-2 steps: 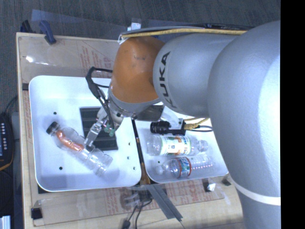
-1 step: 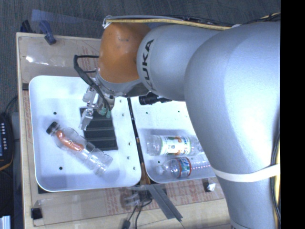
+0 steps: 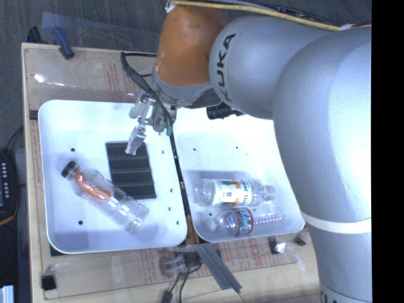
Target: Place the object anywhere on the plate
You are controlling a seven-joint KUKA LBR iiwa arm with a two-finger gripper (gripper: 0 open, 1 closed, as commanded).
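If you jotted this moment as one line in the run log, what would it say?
arm: over bins' divider | hand: above dark ribbed plate, left bin | clear bottle: beside plate | right bin: two bottles

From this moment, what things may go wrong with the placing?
1. The gripper hangs over the dark ridged plate with no object visible in it, so nothing may get placed.
2. The clear bottle lies against the plate's left edge; a descent could knock it.
3. Two bottles lie in the right bin, far from the plate.

The wooden bench point(image 3: 76, 74) carries two white bins: one point(image 3: 53, 169) at nine o'clock, the other point(image 3: 252, 144) touching it toward three o'clock.
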